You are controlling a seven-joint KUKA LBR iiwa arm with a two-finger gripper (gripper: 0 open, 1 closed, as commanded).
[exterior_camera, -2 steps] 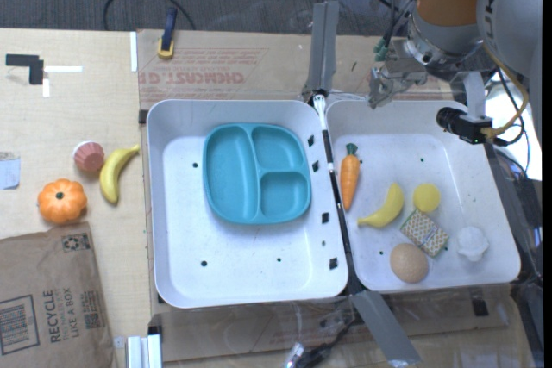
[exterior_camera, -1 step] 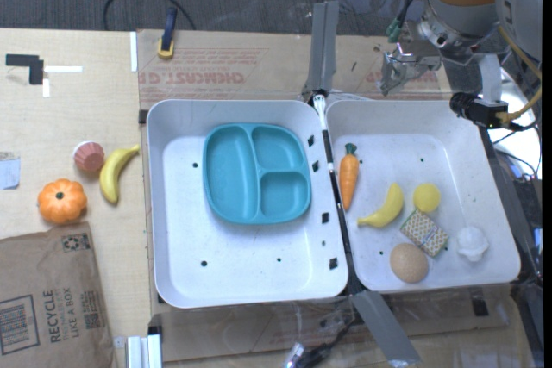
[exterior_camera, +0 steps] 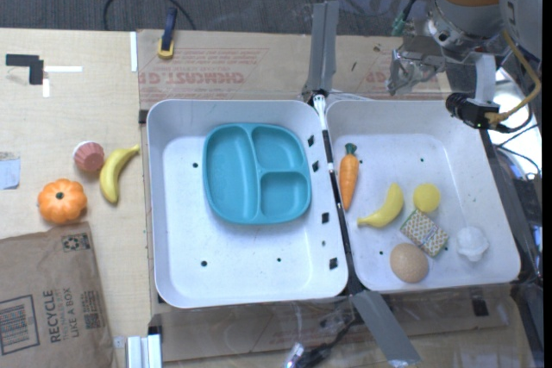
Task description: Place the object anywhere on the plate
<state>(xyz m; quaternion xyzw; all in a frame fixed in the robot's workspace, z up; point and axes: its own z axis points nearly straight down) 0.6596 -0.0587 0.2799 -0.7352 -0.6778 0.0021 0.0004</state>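
- The plate (exterior_camera: 257, 173), a teal one with three compartments, lies flat in the left bin (exterior_camera: 172, 211), toward its back half; nothing lies on it.
- In the right bin (exterior_camera: 431, 146): a carrot (exterior_camera: 348, 177) near the wall next to the left bin, green top pointing away from the camera; a banana (exterior_camera: 385, 208) just right of it; a lemon (exterior_camera: 426, 198) beside the banana's upper tip.
- Nearer the front of that bin sit a patterned packet (exterior_camera: 424, 232), a brown egg (exterior_camera: 409, 262) just below it, and a white crumpled thing (exterior_camera: 471, 243) by the right wall.
- The gripper (exterior_camera: 407, 75) hangs above the back rim of the right bin, clear of all the objects; whether its fingers are parted I cannot tell.
- On the bench left of the bins: a second banana (exterior_camera: 115, 172), a pumpkin (exterior_camera: 62, 201), a pink cupcake (exterior_camera: 89, 157), a cardboard box (exterior_camera: 47, 297).
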